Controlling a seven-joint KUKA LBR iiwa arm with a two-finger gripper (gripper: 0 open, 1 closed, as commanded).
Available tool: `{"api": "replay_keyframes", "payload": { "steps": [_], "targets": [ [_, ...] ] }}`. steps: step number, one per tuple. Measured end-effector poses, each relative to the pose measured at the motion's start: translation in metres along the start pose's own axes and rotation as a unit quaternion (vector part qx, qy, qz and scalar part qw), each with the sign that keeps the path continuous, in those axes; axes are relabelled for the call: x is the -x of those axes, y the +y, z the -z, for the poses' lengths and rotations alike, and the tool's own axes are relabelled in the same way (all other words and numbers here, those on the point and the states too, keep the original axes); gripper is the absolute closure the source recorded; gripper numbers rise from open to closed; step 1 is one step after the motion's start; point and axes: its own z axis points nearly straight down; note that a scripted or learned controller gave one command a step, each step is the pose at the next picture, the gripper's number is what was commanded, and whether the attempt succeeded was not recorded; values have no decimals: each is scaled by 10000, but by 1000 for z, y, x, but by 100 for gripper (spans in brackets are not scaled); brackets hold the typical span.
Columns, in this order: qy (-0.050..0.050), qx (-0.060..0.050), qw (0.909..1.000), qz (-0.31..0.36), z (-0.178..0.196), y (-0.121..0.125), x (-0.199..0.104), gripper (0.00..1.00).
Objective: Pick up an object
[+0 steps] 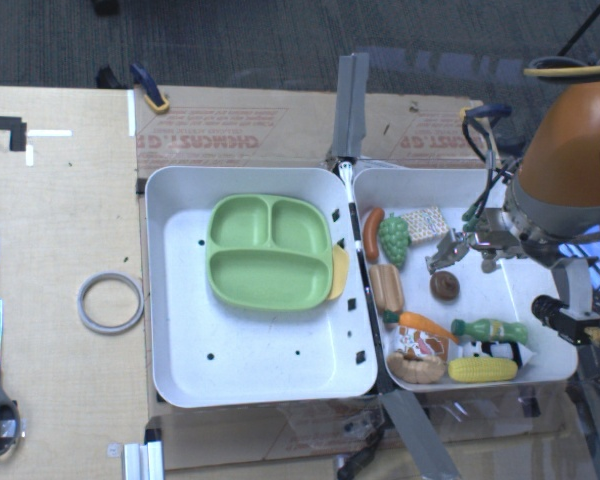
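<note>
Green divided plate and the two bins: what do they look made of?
Plate: likely moulded plastic, matte, with soft rounded dividers and even colour. Bins: probably thin formed plastic, slightly glossy white with rolled rims, though coated metal can't be ruled out.

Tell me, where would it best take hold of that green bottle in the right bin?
Probably across the middle of the green bottle, coming straight down from above: it lies flat on its side, long and narrow, so the body gives two opposite sides. The corn cob lies close beside it.
</note>
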Motion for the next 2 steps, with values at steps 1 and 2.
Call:
{"api": "replay_keyframes", "payload": {
  "steps": [1,2],
  "targets": [
    [1,-5,9989,-466,-66,14,18,0],
    [0,2,9967,-811,-90,46,31,0]
  ]
}}
